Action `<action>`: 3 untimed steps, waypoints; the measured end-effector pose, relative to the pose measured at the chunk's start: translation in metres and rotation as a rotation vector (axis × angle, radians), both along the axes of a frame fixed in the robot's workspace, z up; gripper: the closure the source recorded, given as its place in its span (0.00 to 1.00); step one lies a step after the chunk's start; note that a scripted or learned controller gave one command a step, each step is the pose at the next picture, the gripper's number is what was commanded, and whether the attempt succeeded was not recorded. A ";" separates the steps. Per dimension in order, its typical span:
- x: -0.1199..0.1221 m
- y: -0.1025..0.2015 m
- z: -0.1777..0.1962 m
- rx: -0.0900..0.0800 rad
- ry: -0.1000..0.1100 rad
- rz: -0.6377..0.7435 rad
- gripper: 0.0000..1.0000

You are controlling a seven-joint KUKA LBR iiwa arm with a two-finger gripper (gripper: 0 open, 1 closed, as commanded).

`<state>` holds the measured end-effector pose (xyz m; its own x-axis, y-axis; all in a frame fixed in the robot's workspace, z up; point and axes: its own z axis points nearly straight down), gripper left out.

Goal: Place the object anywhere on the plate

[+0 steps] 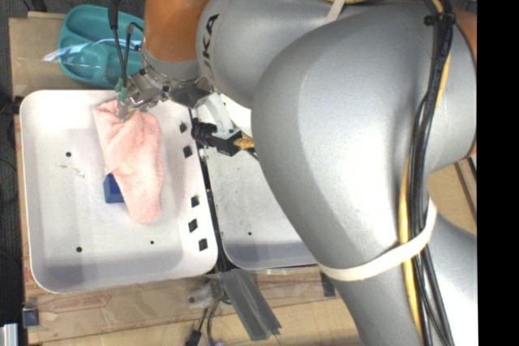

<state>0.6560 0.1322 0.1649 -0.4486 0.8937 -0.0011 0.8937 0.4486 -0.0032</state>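
We see the arm (324, 93) entering from 3 o'clock and covering most of the right bin (251, 231). Its orange band (174, 12) sits at about 11 o'clock of the view, above the far edge of the left bin (49, 174). The gripper (130, 100) is at the bin's 1 o'clock corner. Its jaws are closed on the top end of a pink cloth (134, 158), which hangs from them and drapes toward 6 o'clock onto the bin floor. A small blue block (112, 190) lies at the cloth's 8 o'clock edge, touching it and partly covered. A teal plate (89, 44) rests outside the left bin at its 12 o'clock side, near the gripper; a clear wrapper lies on it.
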 end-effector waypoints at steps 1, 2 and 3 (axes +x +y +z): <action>0.000 -0.003 0.015 0.001 -0.002 -0.044 1.00; 0.000 0.000 0.037 0.001 -0.002 -0.283 1.00; 0.000 0.004 0.047 0.001 -0.004 -0.130 1.00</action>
